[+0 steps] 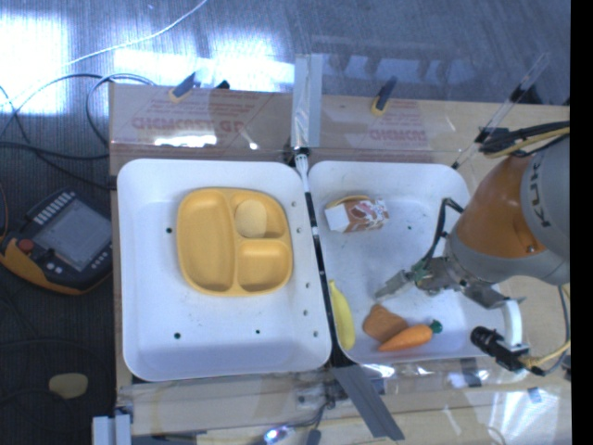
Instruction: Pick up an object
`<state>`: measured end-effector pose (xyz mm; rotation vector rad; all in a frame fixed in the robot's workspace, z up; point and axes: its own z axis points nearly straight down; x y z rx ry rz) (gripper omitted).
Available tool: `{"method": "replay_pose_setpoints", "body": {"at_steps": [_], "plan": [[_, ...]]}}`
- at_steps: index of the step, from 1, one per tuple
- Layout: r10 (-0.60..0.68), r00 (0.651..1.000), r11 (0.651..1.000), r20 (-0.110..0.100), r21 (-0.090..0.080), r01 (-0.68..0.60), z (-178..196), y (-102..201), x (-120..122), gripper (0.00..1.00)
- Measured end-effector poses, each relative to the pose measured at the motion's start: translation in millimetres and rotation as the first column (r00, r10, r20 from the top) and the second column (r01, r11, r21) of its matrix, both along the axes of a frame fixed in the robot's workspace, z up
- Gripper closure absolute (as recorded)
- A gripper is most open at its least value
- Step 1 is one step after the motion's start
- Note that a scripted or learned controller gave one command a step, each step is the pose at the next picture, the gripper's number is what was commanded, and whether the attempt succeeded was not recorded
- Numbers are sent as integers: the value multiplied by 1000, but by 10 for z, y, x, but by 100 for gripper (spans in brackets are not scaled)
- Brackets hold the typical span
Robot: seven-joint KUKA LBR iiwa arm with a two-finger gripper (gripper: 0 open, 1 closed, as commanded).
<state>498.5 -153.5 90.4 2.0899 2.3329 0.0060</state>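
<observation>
The claw [400, 284] hangs low over the right bin [408, 239], its fingers spread wide and holding nothing. Just below it, near the bin's front wall, lie a brown chunk [382, 322] and a carrot [408, 337], touching. The carrot looks light, stiff and smooth; its thick middle seems the safest place to grip.

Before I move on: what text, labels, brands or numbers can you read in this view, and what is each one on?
"KU", part of a name cut off at the frame edge: on the grey arm.
Red print on two cardboard sheets behind the bins: seen reversed and glared, not readable.
Screen of the handheld pendant on the floor: too small to read.
Food packet in the right bin: print too blurred.
</observation>
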Motion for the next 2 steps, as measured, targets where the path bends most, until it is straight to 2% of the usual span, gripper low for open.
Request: {"method": "replay_pose_setpoints", "body": {"at_steps": [1,2], "plan": [[-54,999,999,-9,4,54,164,70,-142,0],[-276,961,961,2,2,276,-11,186,1075,0]]}}
